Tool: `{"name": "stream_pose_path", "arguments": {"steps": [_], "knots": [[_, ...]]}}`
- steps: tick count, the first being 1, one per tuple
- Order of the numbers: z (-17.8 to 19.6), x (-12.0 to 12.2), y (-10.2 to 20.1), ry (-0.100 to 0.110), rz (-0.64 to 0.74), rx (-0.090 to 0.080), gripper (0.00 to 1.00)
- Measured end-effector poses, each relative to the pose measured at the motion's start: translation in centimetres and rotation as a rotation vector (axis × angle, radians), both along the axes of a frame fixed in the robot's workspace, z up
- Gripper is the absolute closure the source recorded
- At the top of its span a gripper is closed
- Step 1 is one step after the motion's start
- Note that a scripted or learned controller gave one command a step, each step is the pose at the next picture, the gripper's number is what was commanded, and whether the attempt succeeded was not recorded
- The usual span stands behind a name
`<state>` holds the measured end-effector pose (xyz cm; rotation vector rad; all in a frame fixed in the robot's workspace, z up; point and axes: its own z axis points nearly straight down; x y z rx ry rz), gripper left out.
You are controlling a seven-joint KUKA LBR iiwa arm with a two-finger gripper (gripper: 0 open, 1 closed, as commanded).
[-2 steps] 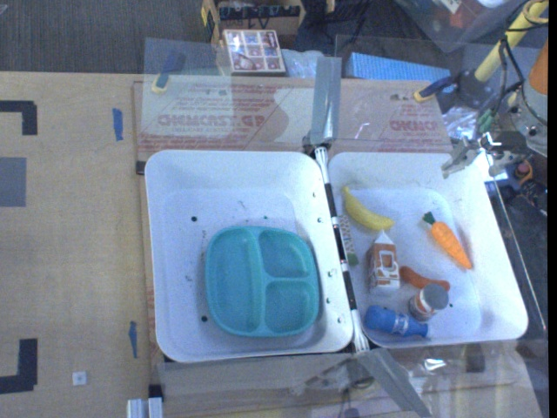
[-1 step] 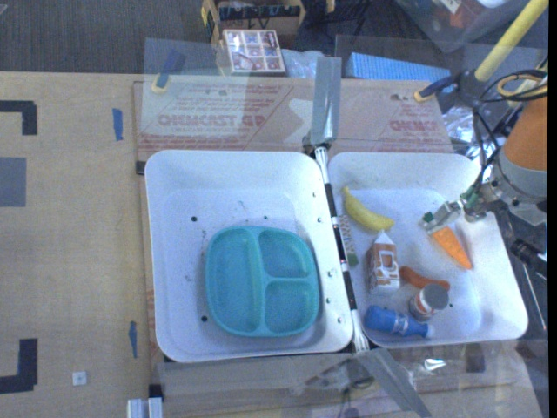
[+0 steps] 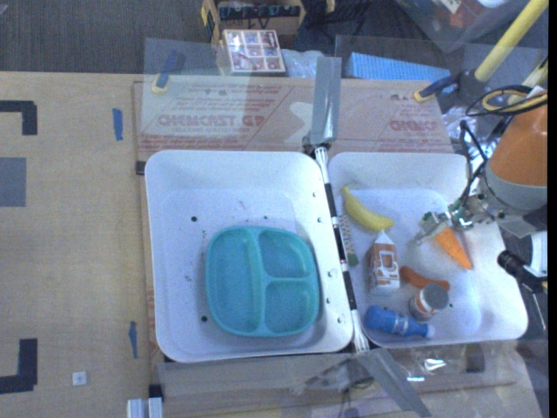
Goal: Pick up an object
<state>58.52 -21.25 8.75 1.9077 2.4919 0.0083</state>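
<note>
The bench (image 3: 70, 233) is a pale tan board with black corner marks along its left edge and short blue tape strips. Two shallow white bins rest on it side by side: the left bin (image 3: 174, 190) towards the middle, the right bin (image 3: 487, 320) touching it, by the bench's right edge.

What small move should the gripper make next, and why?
Probably a short descent onto the carrot. The gripper sits at the carrot's upper end in the right bin, and nothing shows between its fingers, so it likely needs to lower before closing.
</note>
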Motion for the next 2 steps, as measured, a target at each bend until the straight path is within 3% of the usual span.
{"name": "stream_pose_path", "arguments": {"steps": [1,2], "knots": [[1.2,0.1,-0.3,-0.006,-0.004,-0.003,1.0],[9.3,1.0,4.1,0.003,-0.092,-0.003,1.0]]}}
